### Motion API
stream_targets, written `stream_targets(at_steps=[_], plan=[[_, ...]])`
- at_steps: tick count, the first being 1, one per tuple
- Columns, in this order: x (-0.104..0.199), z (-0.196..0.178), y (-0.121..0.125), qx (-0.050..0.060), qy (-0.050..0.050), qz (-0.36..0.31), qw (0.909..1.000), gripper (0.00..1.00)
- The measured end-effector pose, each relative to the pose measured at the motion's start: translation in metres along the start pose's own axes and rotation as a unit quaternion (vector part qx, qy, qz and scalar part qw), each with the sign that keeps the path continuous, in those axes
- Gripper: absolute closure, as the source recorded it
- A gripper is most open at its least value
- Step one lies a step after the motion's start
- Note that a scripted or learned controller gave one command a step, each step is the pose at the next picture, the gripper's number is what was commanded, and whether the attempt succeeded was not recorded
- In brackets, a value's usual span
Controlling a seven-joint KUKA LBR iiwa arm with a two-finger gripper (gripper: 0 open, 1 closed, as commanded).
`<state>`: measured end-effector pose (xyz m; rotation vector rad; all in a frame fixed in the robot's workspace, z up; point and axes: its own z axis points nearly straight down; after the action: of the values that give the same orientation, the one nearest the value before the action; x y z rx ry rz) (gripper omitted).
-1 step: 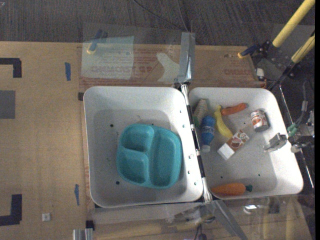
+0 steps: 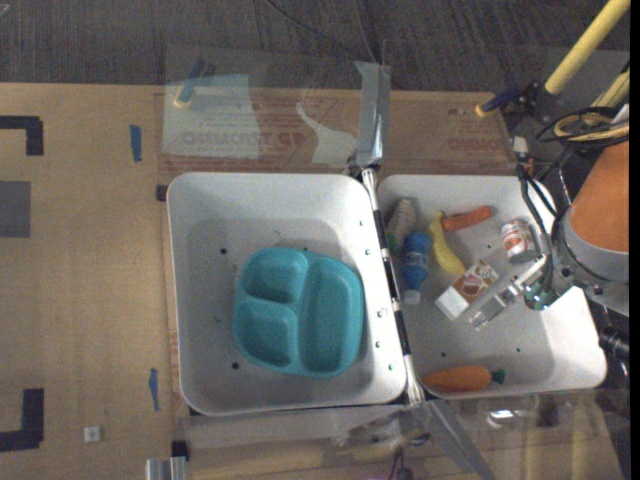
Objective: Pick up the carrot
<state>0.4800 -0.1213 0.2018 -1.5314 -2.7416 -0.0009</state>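
Note:
The carrot, orange with a small green end, lies along the near wall of the right bin. My gripper hangs over the middle of that bin, above and to the right of the carrot and apart from it. It is open, and nothing sits between its fingers. A small white carton lies just to its left.
At the right bin's far end lie a banana, a blue bottle, a thin orange-red item, a dark grey item and a small can. A teal divided plate rests in the left bin.

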Motion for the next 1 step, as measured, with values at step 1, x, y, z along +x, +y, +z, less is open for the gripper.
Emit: stream_targets(at_steps=[1], plan=[[0.0148, -0.025, 0.0095, -0.002, -0.003, -0.079, 0.9969, 0.0]])
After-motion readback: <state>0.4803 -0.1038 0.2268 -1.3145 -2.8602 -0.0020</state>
